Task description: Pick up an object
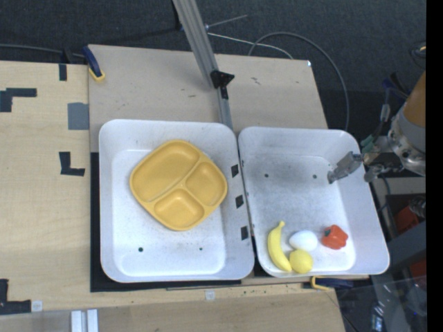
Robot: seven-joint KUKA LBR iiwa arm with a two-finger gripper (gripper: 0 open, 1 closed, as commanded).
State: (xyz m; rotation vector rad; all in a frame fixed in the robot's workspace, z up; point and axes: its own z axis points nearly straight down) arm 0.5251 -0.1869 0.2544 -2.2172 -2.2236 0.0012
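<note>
Gripper (344,166) sits at the right edge of the right bin (291,151), mid-right of the frame, above the bin's wall. Whether it is released or clenched I cannot tell; nothing is visibly held in it.

Progress, judged: pick not yet made. All candidate objects lie loose on the bin floor, well apart from the gripper. Approach, descent, closure and lift all remain.

Nearest, lower right of frame, clustered in the right bin's front corner: yellow banana (277,247), curved and smooth; white egg (303,240), rounded and glossy, touching or just beside a round yellow lemon (301,261); red pepper-like piece (335,237), lumpy, slightly apart to the right. All look like hard plastic toy food.

Left bin (114,185), centre-left: yellow divided plate (178,184), three compartments, matte plastic, lying flat.

Both bins are shallow white trays, floors speckled with dark scuffs.

Farthest, upper centre: slanted grey metal bar (197,37).
</note>
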